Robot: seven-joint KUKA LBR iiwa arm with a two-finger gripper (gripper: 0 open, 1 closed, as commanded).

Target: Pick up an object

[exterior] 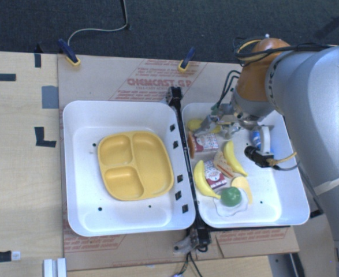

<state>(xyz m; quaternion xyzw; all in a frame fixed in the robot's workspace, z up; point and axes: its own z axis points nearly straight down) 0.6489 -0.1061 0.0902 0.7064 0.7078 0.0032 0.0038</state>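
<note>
The right bin (285, 203) holds a heap of small things. A yellow banana (202, 180) lies near its left wall, and a second banana (233, 157) lies beside it. A green round fruit (231, 197) rests near the front, next to a yellow piece (243, 186). A red-and-white packet (200, 145) lies towards the back, with another small packet (216, 178) between the bananas. My gripper (220, 123) hangs low over the back of this bin, just above the red-and-white packet and a yellow item (194, 124). I see nothing held in it.
The left bin (77, 154) carries a yellow divided plate (136, 165). A black divider (179, 149) joins the two bins. The grey arm (313, 114) covers the right bin's far right side. A small blue item (256, 137) lies by the wrist.
</note>
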